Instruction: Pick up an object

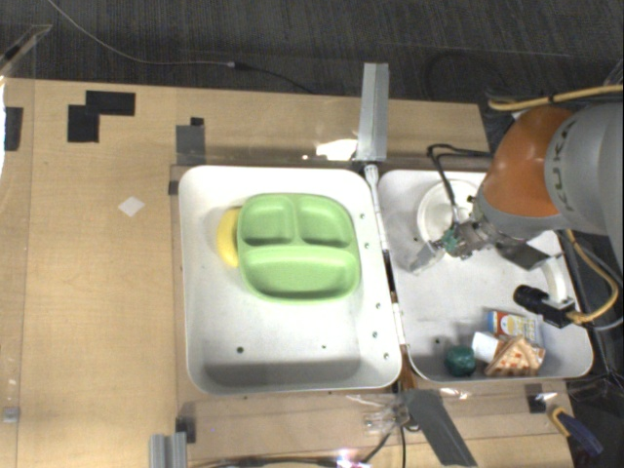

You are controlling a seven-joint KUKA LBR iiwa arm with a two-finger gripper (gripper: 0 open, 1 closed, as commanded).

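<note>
The pincer hung just left of the white bowl; whether it was clenched, I cannot tell.

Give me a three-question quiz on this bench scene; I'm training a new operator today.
1. True or false: the green divided plate lies in the left bin.
2. Which bin does the hand hang over: A left, B right?
3. What colour is the thing peeking out from under the plate's left edge?

Key: 1 true; 2 B; 3 yellow.
</note>
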